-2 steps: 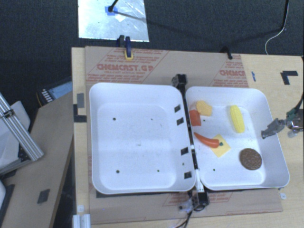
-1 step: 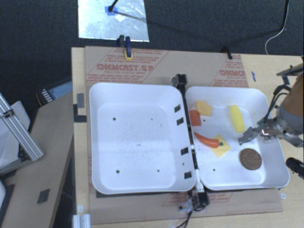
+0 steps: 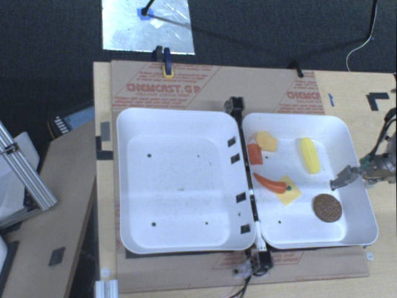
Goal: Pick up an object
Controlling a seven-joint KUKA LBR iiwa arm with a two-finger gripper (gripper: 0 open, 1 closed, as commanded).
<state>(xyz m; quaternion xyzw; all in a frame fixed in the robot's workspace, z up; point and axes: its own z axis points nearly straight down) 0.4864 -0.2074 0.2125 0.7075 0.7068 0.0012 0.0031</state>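
While the left bin [image 3: 177, 179] is seen as just a white tub with a few dark dots on its floor, all the toy food is found in the right bin [image 3: 356, 166]. Up against the divider, an orange-red block [image 3: 254, 154] is set touching a yellow-orange wedge [image 3: 267, 141]. Just below those, a red chili pepper [image 3: 271, 182] is laid across a yellow cheese slice [image 3: 289, 192]. Further right, a corn cob [image 3: 310, 154] is placed upright-ish near the back wall, and a brown round patty [image 3: 327, 208] is parked near the front right corner. Over the right rim, the gripper [image 3: 342, 180] is seen just above the patty, nothing is pinched, and whether it's spread or pressed together can't be made out tbh.
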